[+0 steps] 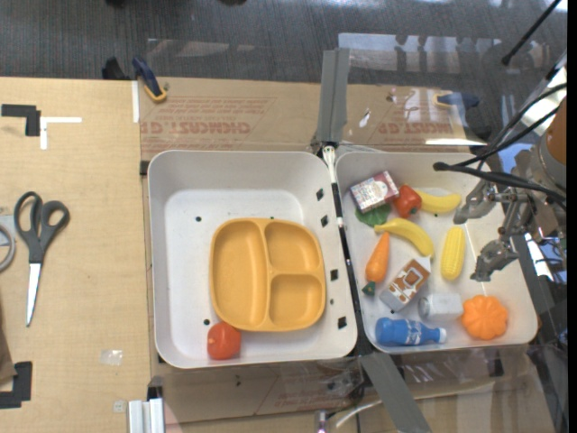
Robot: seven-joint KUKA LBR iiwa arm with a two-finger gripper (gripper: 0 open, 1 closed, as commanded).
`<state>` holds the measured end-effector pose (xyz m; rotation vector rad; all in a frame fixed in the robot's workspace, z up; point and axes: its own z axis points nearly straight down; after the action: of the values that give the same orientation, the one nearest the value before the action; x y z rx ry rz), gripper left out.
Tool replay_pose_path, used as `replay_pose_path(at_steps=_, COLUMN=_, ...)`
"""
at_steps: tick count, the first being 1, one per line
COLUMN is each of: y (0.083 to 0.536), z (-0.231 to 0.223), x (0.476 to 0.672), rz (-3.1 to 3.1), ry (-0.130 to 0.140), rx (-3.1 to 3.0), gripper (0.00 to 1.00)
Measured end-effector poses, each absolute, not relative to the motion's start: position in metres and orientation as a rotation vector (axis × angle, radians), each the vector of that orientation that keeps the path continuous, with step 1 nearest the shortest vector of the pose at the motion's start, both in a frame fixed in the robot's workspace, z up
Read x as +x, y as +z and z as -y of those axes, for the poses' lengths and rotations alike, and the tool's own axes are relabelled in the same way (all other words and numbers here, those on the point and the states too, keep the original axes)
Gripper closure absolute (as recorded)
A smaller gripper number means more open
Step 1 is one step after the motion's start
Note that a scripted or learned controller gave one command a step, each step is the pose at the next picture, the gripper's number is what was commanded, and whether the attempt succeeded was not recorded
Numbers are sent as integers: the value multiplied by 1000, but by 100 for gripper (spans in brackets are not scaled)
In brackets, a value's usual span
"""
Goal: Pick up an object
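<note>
corn cob [452, 252], right bin [523, 282] (beside the banana [407, 234]): judged light, stiff, slightly slick; grip across its middle. gripper [487, 233] hovers just right of it, fingers spread, holding nothing.

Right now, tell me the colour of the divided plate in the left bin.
Yellow-orange all over, plain. The divided plate shows best in the camera view, lying in the left bin.

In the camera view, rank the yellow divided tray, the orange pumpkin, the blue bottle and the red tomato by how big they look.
1. yellow divided tray
2. blue bottle and orange pumpkin: too alike to rank
3. red tomato
</note>
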<state>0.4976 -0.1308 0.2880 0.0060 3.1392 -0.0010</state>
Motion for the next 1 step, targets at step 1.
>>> replay_pose_path(at_steps=1, y=175, z=119, x=520, rz=-3117, ry=-1, rx=386, gripper=0)
